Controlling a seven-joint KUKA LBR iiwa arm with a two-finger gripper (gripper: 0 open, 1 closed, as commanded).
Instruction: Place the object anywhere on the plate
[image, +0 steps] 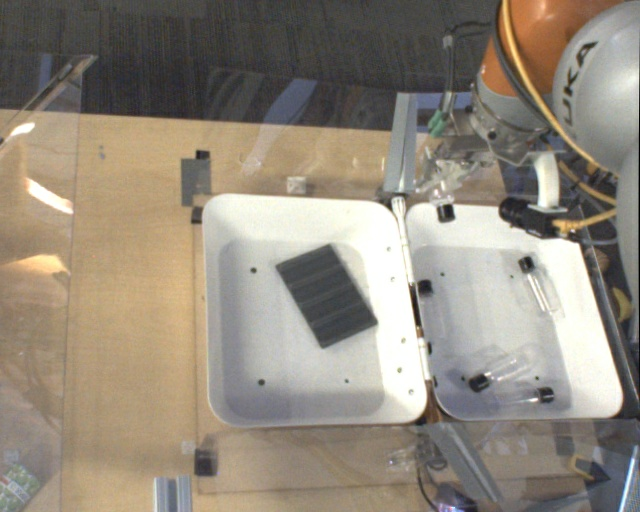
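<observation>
Hanging above the far edge of the right bin (600, 400), the gripper (445, 180) is seen near that bin's far-left corner, with a clear vial (442, 195) that appears to be pinched between its closed fingers, a black cap at the vial's lower end. The plate (327, 295), a dark grey ribbed rectangular slab, lies flat in the middle of the left bin (230, 390), its long axis running diagonally from far-left to near-right. From the gripper, the plate is found to the left and toward the near side, across the wall where the two bins meet. The vial is judged to be smooth, transparent plastic or glass, slender and cylindrical, and likely to roll on the grooved matte surface. More capped vials (505, 375) are left in the right bin, on the pale wooden table (110, 300).
</observation>
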